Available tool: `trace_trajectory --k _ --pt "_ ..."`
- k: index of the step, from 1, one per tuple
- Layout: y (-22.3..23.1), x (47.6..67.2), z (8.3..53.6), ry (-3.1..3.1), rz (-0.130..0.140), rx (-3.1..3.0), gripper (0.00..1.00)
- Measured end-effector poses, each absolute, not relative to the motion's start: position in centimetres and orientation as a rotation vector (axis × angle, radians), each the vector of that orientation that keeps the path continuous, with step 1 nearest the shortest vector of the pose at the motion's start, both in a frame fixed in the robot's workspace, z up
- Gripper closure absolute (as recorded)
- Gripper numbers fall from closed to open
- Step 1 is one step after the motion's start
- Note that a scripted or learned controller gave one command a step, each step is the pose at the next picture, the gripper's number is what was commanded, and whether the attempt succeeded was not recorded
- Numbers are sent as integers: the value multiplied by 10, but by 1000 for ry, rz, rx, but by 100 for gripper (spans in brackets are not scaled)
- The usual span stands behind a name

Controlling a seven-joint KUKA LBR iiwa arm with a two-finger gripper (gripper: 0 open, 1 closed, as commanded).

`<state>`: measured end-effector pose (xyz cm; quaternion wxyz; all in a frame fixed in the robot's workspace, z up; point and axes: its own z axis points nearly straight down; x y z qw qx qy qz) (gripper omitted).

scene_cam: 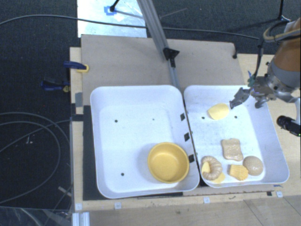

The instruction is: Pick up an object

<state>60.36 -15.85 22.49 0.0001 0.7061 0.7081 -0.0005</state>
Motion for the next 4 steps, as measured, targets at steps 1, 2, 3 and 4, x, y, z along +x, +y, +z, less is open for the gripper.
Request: trace_trajectory --k 1,2,3,4 --pt "-166 608 179 2222 -2 2220 0" --pt "-163 615 128 2228 -2 2217 0" --pt "-164 617 142 2223 4 2212 100" --pt "-157 623 204 2223 8 2209 100"
